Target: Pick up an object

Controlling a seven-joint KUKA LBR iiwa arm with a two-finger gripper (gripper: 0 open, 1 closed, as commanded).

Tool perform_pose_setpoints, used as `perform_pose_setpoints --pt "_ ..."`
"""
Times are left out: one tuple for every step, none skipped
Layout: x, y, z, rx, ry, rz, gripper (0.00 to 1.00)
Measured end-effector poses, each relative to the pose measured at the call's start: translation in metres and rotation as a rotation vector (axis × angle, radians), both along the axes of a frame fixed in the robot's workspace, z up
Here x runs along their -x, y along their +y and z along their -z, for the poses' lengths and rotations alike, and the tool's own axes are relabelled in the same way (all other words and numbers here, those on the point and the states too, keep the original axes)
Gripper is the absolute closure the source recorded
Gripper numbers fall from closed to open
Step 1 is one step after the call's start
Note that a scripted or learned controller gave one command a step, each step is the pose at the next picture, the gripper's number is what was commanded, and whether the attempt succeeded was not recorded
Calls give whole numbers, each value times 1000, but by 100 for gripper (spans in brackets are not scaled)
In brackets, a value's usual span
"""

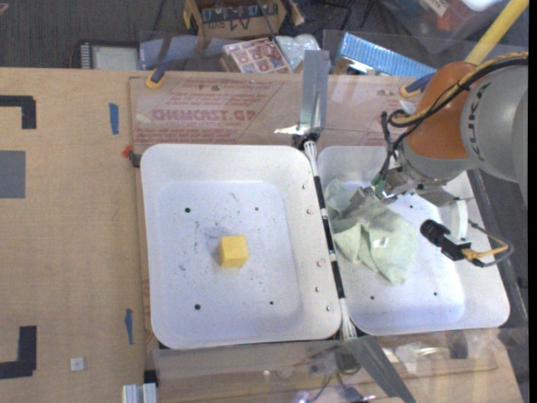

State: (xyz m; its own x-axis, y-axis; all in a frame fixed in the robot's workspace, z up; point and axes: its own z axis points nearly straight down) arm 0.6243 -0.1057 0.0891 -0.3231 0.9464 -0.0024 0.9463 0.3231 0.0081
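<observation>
Bench (67, 225) carries two white bins: we count one yellow cube (234, 251) left, one pale green cloth (377, 242) right; claw (375, 191) over cloth, grip unclear.

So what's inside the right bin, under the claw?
A crumpled pale green cloth lies in the right bin, with the claw at its upper edge. Whatever lies beneath the cloth is covered.
</observation>
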Motion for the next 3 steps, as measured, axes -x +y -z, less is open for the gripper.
perform_pose_setpoints --pt "-1 0 -11 -1 -5 3 100" --pt "71 -21 0 2 -1 2 100" --pt "27 -20 -147 1 6 -41 100"
